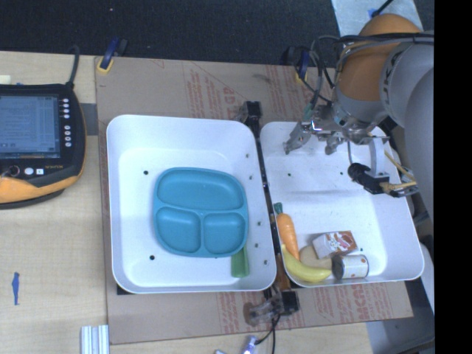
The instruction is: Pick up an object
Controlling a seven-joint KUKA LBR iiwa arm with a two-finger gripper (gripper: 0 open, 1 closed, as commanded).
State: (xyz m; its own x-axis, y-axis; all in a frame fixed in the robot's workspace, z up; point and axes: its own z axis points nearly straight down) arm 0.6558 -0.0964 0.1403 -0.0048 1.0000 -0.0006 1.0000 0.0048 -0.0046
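Arm point(391, 65) reaches in from the right, wrist above the far edge of the right bin point(383, 198). Gripper point(316, 142) hangs over the bin's far left corner, fingers spread apart, nothing between them, not touching any object.

Left bin point(125, 198) holds a blue divided plate point(200, 211) at centre; a green block point(240, 262) lies at the plate's near right corner, against the bin wall.

Objects to pick sit clustered at the right bin's near left corner, well apart from the gripper: banana point(304, 270), carrot point(287, 232) along the left wall, small box point(333, 243), can point(352, 265) on its side.

Handheld screen pendant point(37, 142) rests on the bench, left of the bins.
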